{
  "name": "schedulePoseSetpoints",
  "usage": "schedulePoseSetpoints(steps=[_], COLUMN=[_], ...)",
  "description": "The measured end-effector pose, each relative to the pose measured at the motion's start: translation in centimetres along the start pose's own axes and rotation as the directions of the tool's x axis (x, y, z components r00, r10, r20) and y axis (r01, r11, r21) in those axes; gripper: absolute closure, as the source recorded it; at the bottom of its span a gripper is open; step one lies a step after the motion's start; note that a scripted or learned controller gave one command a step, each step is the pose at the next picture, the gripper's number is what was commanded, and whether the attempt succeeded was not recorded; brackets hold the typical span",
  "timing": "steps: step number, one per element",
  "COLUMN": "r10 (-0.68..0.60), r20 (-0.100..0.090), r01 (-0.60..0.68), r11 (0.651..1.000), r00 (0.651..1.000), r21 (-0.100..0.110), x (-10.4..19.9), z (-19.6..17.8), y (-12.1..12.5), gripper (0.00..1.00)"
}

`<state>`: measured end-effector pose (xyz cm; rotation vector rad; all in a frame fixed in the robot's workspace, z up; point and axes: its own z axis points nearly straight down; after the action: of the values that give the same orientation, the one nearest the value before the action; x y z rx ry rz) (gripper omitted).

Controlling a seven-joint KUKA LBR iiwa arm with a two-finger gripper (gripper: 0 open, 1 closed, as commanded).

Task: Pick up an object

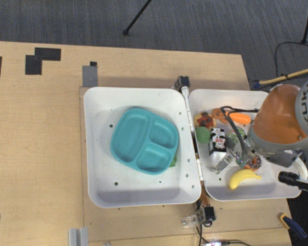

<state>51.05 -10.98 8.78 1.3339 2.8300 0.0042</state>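
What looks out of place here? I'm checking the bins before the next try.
The teal divided plate lies askew in the left bin, and something green pokes out from under its lower right edge. The right bin's clutter, banana included, looks ordinary.

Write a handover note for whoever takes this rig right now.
Gripper: low in the right bin, among the small things; whether it grips anything cannot be told.
Right bin: banana near the front, just beside the gripper; carrot at the back; green ball by the left wall.
Left bin: teal divided plate.
Done: arm is down in the bin.
Left: a confirmed pick and lift.
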Motion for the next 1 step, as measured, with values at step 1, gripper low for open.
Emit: schedulePoseSetpoints(steps=[1], r10=[-0.361], r20=[-0.005], r01=[0.361], r11=[0.933], r00=[0.933], r21=[0.000], x=[-3.23], z=[0.11], y=[1.82], gripper=[0.00])
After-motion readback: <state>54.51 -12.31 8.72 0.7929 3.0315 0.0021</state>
